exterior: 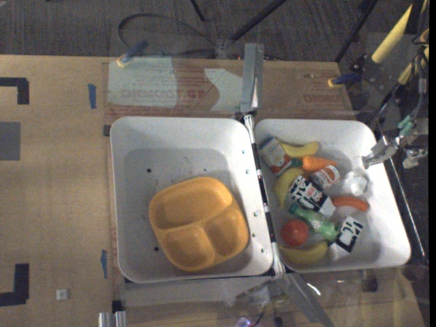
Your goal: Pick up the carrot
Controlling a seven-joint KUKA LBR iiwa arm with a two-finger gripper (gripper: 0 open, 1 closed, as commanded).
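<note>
The carrot, short and orange, lies in the upper middle of the right bin, between a yellow banana and a small red-and-white jar. My gripper shows as a grey metal piece at the right bin's right rim. It is well to the right of the carrot, apart from it, and I see nothing held in it.
The right bin also holds a second banana, a red tomato, a green bottle, black-and-white cartons, a red-orange long piece and a clear cup. The left bin holds a yellow divided plate.
</note>
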